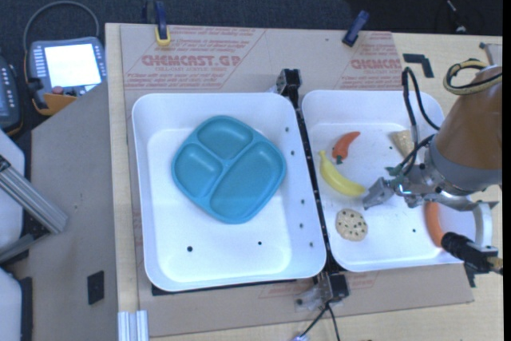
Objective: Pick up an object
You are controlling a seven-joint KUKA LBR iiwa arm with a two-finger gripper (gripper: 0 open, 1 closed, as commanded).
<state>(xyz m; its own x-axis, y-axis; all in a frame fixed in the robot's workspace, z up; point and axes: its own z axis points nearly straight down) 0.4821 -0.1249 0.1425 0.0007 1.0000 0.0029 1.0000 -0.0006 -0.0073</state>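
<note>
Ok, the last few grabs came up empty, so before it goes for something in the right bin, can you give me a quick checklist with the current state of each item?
1. Gripper over the right bin: ok, it sits above the bin floor between the banana and the cookie.
2. Nothing already between the fingers: cannot tell, they are too small and blurred.
3. Banana free to grab: not ok, the red pepper touches its upper end.
4. Cookie free to grab: ok, it lies flat and apart, just below the gripper.
5. Orange carrot reachable: cannot tell, the arm partly covers it.
6. Blue divided plate out of the way: ok, it lies in the left bin.
</note>
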